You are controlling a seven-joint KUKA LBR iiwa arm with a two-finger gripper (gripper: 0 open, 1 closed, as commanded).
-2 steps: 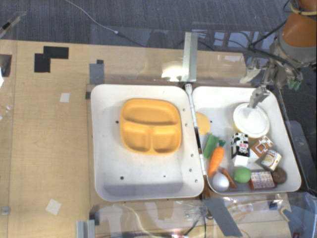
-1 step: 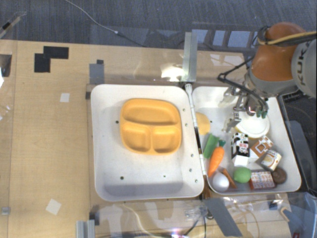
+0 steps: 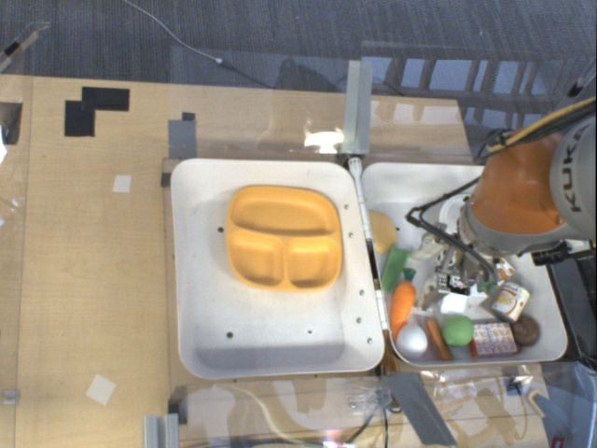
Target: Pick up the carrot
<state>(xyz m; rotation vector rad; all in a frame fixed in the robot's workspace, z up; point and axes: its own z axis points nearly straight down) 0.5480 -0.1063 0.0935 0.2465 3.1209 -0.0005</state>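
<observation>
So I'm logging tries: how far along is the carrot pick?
Done: the arm is over the right bin, its gripper low among the items. In hand: nothing that I can see. Left: the carrot lies in the bin beside the gripper, to be grasped and lifted.

Left bin (image 3: 201, 278): open floor around yellow divided plate (image 3: 284, 236) at centre. Right bin (image 3: 420, 183): crowded in lower half. Carrot (image 3: 402, 306) hemmed by bin divider wall at left, green bottle (image 3: 395, 264) above, white ball (image 3: 411, 342) below, gripper (image 3: 454, 283) just right. Bare floor only along upper edge.
</observation>
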